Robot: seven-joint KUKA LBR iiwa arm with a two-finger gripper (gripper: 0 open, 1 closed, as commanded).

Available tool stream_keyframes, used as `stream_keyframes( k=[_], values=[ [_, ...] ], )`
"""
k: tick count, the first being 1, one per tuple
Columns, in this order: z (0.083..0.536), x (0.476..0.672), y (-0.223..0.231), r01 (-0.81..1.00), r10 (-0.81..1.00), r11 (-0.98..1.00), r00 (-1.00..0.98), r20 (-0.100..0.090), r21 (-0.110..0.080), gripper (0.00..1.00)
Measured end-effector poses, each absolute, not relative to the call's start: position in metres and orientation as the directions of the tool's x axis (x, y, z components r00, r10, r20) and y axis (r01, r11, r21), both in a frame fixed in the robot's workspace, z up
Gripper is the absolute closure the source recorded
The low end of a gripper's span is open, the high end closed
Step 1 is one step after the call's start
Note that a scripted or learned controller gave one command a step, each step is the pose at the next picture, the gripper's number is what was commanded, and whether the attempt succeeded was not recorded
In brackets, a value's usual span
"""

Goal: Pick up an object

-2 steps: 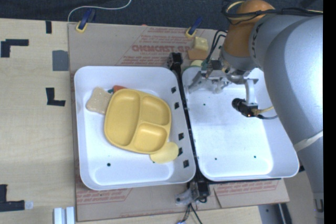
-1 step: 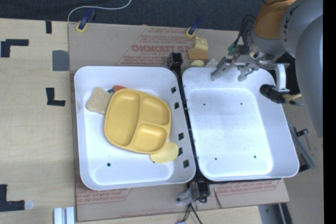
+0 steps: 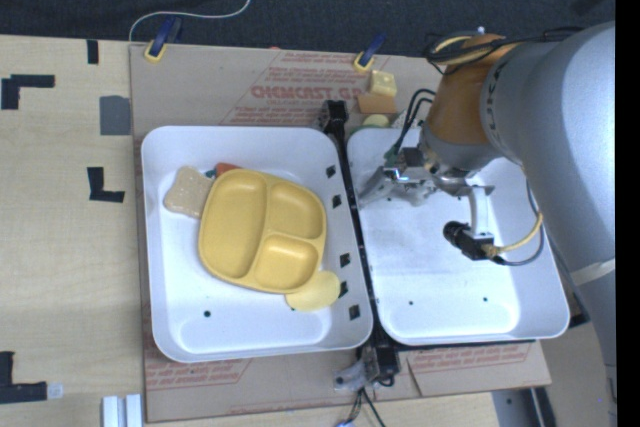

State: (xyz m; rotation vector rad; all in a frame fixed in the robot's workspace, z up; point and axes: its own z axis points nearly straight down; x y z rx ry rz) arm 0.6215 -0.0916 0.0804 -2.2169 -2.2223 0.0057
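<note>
Yellow tray and small pieces in the left bin, arm low over the right one.

We see a yellow divided tray lying in the left bin, with a tan biscuit-like piece touching its upper left edge, a pale yellow piece at its lower right edge and a red sliver peeking out above it. The arm's gripper sits low near the upper left corner of the right bin; we cannot tell how its jaws stand or whether anything is in them. Red print runs across the cardboard sheet under the bins, too blurred for us to read. A tan block and a pale round piece lie on the cardboard just above the right bin.
</note>
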Motion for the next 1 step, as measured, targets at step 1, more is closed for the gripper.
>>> stream_keyframes(
  k=[1],
  values=[
    [0.0844, 0.6701, -0.1086, 1.0, 1.0, 0.003, -0.003, -0.001, 0.003, 0.0]
  ],
)
